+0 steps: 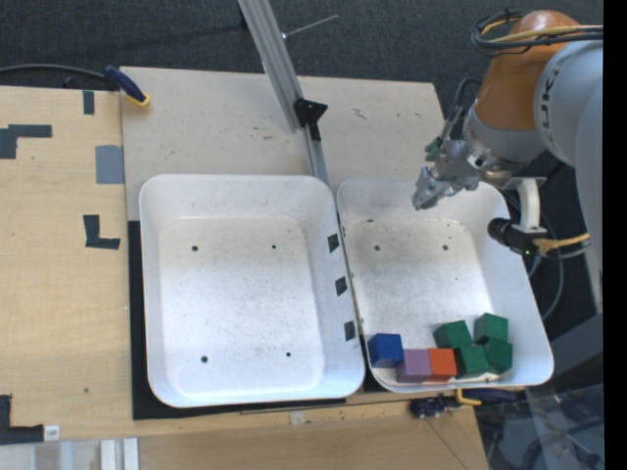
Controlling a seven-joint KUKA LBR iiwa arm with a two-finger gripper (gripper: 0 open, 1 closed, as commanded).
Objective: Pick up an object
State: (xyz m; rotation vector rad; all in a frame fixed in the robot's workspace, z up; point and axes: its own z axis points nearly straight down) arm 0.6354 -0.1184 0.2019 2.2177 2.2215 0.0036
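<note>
Several small blocks lie bunched at the near edge of the right bin (pixel 509 272): a blue block (pixel 386 349), a purple block (pixel 417 363), an orange block (pixel 442 362) and green blocks (pixel 477 344). My gripper (pixel 428 198) hangs over the far rim of that bin, well away from the blocks, with nothing visible between its fingers.
The left bin (pixel 157 262) sits beside the right one. A slanted metal rail (pixel 279 62) with a black clamp runs down to the gap between the bins. A blue and yellow tool (pixel 127 84) lies at the bench's far left. Cables (pixel 534 243) trail by the right bin.
</note>
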